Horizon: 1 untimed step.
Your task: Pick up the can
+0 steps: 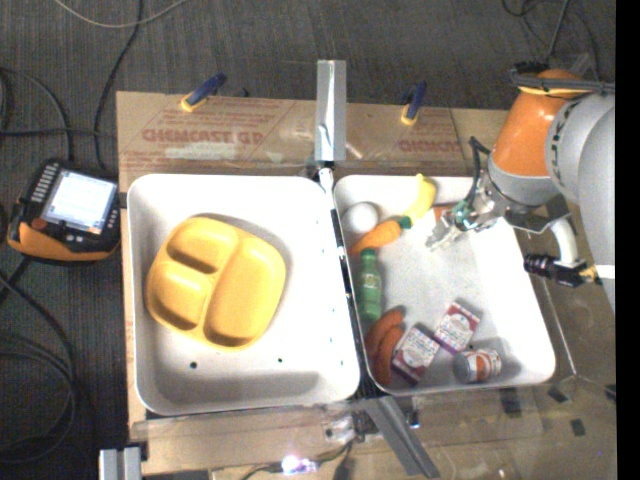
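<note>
Silver can (478,365) on its side in the right bin's (520,298) near corner beside two small cartons (438,340), well apart from the claw (452,222) hovering at the bin's far side near a banana (420,200), finger spread impossible to tell.

Glossy yellow plastic tray (217,283); smooth white plastic bins (150,368); metallic can (478,365).
</note>
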### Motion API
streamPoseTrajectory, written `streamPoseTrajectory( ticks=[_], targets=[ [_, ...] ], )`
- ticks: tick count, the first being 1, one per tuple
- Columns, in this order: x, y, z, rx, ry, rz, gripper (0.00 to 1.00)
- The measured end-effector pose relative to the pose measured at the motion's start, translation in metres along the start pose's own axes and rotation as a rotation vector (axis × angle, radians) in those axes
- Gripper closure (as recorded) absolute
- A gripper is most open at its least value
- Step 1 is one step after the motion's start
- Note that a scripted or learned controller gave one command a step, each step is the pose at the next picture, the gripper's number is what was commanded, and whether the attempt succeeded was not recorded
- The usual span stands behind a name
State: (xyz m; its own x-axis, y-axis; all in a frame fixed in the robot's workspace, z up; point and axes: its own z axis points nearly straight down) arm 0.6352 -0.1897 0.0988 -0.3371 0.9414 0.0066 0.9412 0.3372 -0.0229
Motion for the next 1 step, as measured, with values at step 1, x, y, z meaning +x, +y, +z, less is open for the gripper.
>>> streamPoseTrajectory(
  ticks=[1],
  targets=[
    [0.0019, -0.0014, 0.0022, 0.007, 0.006, 0.000, 0.00]
  ],
)
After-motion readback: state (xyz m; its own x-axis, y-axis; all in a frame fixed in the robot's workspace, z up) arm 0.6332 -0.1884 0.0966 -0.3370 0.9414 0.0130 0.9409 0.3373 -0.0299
